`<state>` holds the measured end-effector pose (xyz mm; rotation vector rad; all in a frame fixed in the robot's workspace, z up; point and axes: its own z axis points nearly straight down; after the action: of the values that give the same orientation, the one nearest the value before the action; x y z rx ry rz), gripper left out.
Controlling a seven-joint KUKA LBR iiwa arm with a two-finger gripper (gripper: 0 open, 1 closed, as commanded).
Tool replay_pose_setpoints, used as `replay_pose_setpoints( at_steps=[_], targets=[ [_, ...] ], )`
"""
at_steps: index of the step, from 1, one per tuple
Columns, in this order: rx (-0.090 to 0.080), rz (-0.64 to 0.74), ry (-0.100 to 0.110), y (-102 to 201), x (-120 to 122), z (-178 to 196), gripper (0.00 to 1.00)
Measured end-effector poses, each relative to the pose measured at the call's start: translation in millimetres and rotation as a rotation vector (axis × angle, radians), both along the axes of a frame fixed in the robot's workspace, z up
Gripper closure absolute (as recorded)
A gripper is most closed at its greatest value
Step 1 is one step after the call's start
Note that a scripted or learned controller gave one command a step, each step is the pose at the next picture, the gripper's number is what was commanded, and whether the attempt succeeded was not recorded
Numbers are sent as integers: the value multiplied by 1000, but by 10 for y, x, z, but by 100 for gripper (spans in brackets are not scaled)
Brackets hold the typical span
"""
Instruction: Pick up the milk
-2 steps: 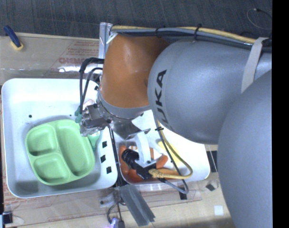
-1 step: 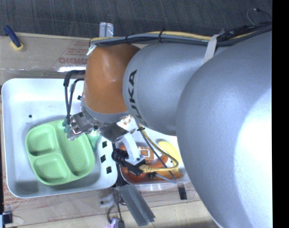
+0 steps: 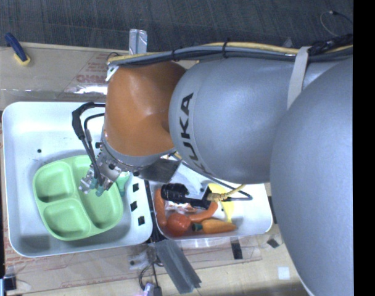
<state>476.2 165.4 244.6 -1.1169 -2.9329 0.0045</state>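
The milk cannot be made out for certain among the things heaped in the right bin [image 3: 259, 219], where a red tomato [image 3: 177, 224] and an orange carrot [image 3: 217, 227] lie touching (the grey arm [image 3: 237, 116] covers much of that bin). The end effector [image 3: 94, 182] hangs over the green divided tray [image 3: 63, 219] in the left bin [image 3: 27, 122]; whether it is released or clenched, I cannot tell.

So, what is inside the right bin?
A red round item, an orange piece and something yellow show. The arm covers the rest of the bin.
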Motion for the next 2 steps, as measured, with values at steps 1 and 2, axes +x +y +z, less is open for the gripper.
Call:
replay_pose_setpoints(
  at_steps=[1, 2],
  targets=[
    [1, 344, -3, 421, 3, 124, 100],
    [3, 924, -1, 504, 2, -9, 100]
  ],
)
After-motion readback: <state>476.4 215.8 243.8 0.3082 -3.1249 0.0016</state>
